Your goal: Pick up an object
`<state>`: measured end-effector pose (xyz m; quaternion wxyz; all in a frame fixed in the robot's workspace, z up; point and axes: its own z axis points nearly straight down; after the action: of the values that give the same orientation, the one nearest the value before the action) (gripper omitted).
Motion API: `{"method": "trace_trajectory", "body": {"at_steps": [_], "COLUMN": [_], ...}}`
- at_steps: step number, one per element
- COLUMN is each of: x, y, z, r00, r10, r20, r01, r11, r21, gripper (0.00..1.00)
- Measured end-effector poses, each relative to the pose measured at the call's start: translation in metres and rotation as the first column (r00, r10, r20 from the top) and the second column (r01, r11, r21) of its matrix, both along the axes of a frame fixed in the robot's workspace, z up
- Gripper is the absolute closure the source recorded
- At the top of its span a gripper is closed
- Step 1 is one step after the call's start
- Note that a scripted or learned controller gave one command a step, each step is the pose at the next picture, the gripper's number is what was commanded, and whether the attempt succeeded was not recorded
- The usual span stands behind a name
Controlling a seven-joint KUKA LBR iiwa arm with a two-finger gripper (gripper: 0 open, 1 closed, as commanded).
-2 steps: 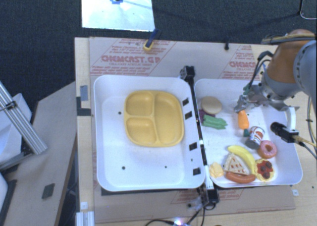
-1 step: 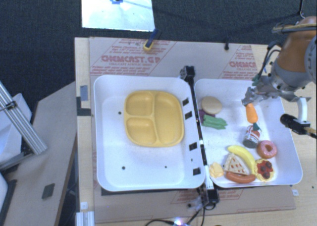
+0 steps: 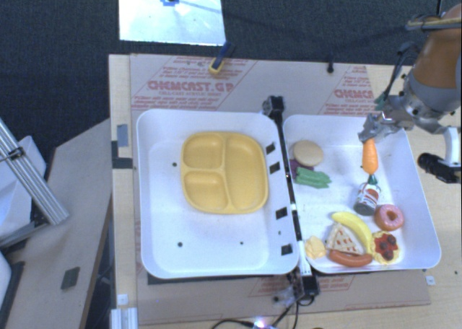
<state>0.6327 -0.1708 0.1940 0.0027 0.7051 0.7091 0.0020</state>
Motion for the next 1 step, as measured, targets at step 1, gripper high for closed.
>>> {"method": "trace_trajectory", "body": {"at_steps": [1], "x": [0.0015], "y": [0.0001], "z": [0.0331], "r00": [1.000], "r10": [0.000], "r20": [-0.001], "r01": [0.000], "r11": [1.000], "r21": [0.000], "gripper": [1.00]}}
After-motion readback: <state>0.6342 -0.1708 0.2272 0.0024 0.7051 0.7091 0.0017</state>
